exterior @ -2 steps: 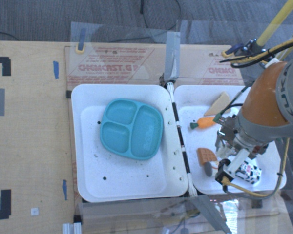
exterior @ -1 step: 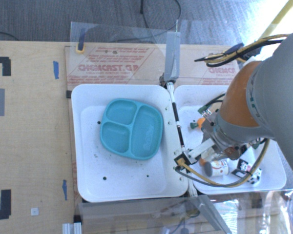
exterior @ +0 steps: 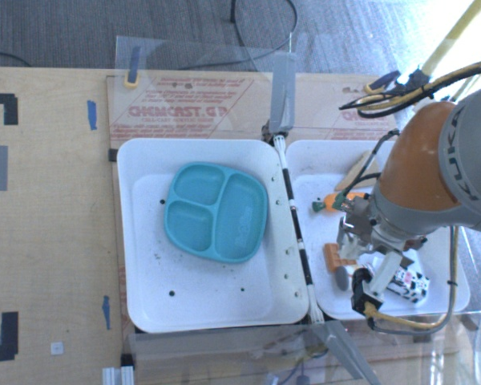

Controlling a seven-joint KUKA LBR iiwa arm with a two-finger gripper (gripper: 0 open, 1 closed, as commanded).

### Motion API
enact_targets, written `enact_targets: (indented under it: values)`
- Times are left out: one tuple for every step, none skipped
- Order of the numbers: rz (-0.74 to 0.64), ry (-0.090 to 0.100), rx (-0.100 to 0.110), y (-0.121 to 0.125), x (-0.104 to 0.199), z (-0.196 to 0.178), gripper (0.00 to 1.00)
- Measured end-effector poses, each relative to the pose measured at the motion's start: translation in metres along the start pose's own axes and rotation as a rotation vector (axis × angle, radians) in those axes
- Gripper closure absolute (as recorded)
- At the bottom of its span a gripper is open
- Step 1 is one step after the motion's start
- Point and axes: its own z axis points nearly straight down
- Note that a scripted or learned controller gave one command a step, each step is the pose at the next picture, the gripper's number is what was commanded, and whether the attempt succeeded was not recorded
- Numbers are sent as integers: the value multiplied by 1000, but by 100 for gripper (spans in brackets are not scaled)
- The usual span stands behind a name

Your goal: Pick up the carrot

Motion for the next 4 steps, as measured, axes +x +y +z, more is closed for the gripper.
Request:
enact_targets:
  values:
    - [344, -1, -3, -20, 48, 0, 100]
    - [579, -1, -2, 7, -15, 0, 100]
    - [960, 0, -2, -15, 36, 0, 100]
    - [665, 0, 1, 6, -14, 0, 100]
